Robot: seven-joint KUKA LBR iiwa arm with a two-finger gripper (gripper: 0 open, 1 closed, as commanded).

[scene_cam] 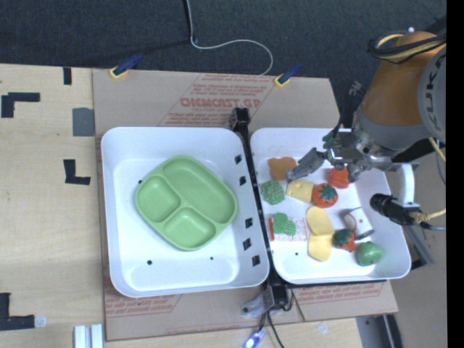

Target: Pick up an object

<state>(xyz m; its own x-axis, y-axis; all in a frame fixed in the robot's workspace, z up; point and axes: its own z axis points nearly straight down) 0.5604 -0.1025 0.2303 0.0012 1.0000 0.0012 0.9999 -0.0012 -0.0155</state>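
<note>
Toward the right bin's (pixel 403 270) far edge, the gripper (pixel 328 167) hangs low over a cluster of toy food. One dark finger (pixel 307 164) slants left over a yellow wedge (pixel 300 190), the other sits by a red piece (pixel 338 177); jaws spread, nothing between them. Just near of these lies a red tomato (pixel 325 196) with a green top. Left of the wedge, an orange-brown piece (pixel 281 167) and a green knobbly piece (pixel 272 192). Nearer the bin's front edge: a second green piece (pixel 284 226), two yellow lumps (pixel 320 220) and (pixel 319 248), a red-and-white item (pixel 349 238) too small to name, and a green ball (pixel 368 253) at the front right corner. Left bin (pixel 119 216) carries a green divided plate (pixel 186 202), tilted diagonally. Both bins rest on a brown cardboard sheet (pixel 217 96) clipped at its far edge, on a pale wood bench (pixel 43 216) with black tape marks. Dark carpet (pixel 94 13) beyond, with a thin white cable (pixel 217 46) looping across.
</note>
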